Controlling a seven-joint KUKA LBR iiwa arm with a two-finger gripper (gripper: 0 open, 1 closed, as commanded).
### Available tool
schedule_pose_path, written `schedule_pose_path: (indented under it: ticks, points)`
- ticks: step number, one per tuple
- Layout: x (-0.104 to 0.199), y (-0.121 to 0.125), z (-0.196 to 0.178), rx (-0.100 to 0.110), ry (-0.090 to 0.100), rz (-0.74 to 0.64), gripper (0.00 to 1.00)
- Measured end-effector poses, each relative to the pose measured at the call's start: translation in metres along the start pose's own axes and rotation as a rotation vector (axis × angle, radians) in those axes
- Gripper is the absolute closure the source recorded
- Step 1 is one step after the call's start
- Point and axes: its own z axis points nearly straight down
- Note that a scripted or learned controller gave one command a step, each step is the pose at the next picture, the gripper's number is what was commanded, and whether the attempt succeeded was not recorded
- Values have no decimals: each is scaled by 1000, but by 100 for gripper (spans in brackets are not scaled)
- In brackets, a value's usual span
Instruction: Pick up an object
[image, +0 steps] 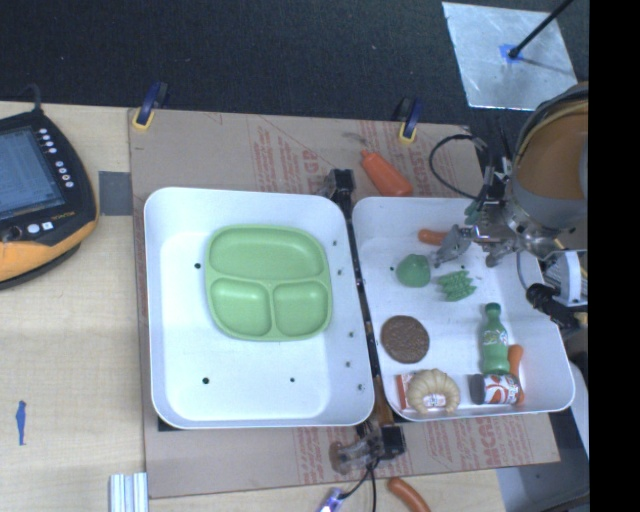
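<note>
Toys lie scattered across the right bin (560, 400), and any of them would answer the task: a green round piece (412, 270) at about ten o'clock from the bin's middle, a small green leafy piece (457, 287) just to its right, an orange carrot-like piece (433, 237) up at eleven o'clock, a brown round cookie (405, 339) near seven o'clock, a green bottle (492, 338) at four o'clock, and along the six o'clock edge a bagel-like ring (432, 391) and a small can (497, 389). The left bin (170, 300) carries a green divided plate (269, 282). The gripper (455, 247) hangs over the upper part of the right bin, its tip sitting between the carrot piece and the two green pieces, close above them; nothing shows between its fingers, and whether the jaws are spread or pressed together I cannot tell at this size. I judge the step in hand to be the approach, with no grasp made yet. The next move likely calls for settling on one target, probably the leafy piece or the round green one at five and seven o'clock from the tip, centring over it, and descending squarely, since the neighbours lie near enough to be nudged.
</note>
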Motion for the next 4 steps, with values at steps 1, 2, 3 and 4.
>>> schedule_pose_path:
  ticks: [1,2,3,4]
  points:
    - [-17,49,59,-1,1,-1,0]
    - [-49,49,57,-4,1,1,0]
    - [-49,50,47,-5,0,-2,100]
    - [-39,49,-37,-4,2,0,100]
